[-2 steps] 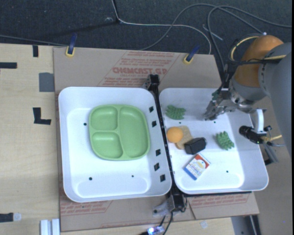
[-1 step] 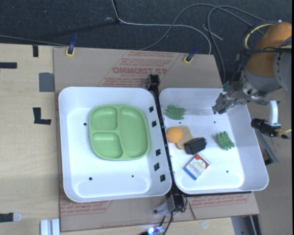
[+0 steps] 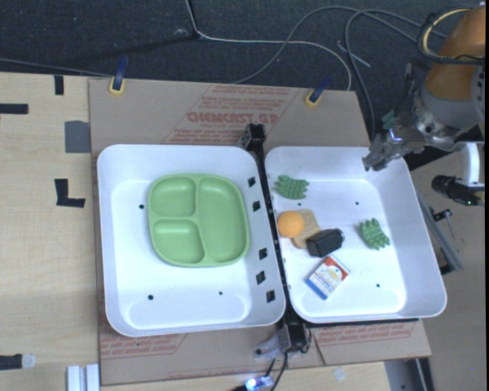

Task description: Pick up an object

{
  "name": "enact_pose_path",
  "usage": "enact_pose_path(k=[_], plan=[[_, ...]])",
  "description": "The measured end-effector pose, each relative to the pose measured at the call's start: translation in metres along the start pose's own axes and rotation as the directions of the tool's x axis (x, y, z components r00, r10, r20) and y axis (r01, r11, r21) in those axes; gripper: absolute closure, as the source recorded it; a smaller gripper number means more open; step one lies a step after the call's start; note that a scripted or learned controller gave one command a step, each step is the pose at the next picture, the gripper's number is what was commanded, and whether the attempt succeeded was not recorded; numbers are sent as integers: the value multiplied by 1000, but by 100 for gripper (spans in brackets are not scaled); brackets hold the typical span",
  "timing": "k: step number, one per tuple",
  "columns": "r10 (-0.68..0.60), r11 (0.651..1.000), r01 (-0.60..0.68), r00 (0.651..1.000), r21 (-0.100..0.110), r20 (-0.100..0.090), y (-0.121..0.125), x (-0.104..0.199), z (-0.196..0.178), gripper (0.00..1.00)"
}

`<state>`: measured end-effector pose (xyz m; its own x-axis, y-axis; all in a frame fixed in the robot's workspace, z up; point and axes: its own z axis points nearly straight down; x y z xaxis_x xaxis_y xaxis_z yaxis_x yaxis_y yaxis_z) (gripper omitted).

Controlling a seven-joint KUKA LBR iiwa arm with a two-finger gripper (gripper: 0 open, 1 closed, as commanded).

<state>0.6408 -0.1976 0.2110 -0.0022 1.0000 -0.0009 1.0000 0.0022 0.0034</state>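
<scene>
**Gripper hovering at right bin's far corner**

Orange ball (image 3: 290,223), black block (image 3: 324,242), two green pieces and a small carton are lying in the right bin (image 3: 407,218). Gripper (image 3: 377,160) is hanging above its far right rim, holding nothing.

Single fixed cam, mounted above the bench, looking down at a slant. Far enough back to frame both bins whole: left bin (image 3: 114,243) and right bin (image 3: 416,243), plus the cardboard sheet (image 3: 228,112) under them and dark floor at the top. Arm (image 3: 452,72) enters from frame right, upper corner. Bins sit slightly rotated in frame.
</scene>
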Motion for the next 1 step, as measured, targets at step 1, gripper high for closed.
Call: enact_pose_path(k=[1], plan=[[1, 1000, -1, 1000, 3, -1, 1, 1, -24, 100]])
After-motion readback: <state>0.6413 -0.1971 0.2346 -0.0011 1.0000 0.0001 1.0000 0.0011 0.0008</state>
